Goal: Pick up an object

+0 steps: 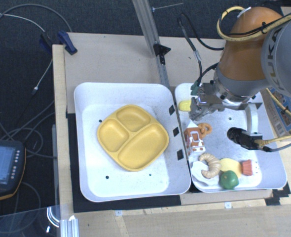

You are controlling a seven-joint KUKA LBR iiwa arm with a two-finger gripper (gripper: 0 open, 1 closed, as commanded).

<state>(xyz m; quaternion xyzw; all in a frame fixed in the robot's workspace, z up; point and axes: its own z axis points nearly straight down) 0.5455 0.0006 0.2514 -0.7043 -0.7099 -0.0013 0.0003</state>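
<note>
My gripper (200,107) hangs at ten o'clock in the right bin (276,169); whether it is open or closed I cannot tell. Toys crowd toward six: pretzel (204,129), croissant (210,165), green ball (229,180). Descending between them, I risk nudging neighbours and closing on nothing.

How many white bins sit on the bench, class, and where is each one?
2. The left bin holds a yellow divided plate. The right bin sits beside it under the arm and holds small items; the arm covers part of it, so contents may be hidden.
</note>
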